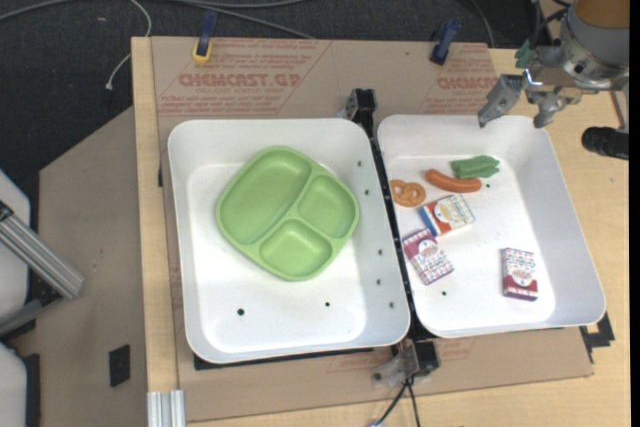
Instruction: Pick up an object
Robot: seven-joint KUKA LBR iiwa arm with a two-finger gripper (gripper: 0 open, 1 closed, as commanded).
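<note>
Poised above the right shallow white plastic bin [570, 215], nothing gripped.
Two-finger metal gripper [520, 105] with jaws apart, likely lining up over the small green soft toy [476, 167] below.

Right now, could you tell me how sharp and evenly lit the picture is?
Camera view: even soft light, with faint shadows under the green plate; the white bins are bright yet keep detail; small packets' print is too blurred to read; the hand is slightly soft.
</note>
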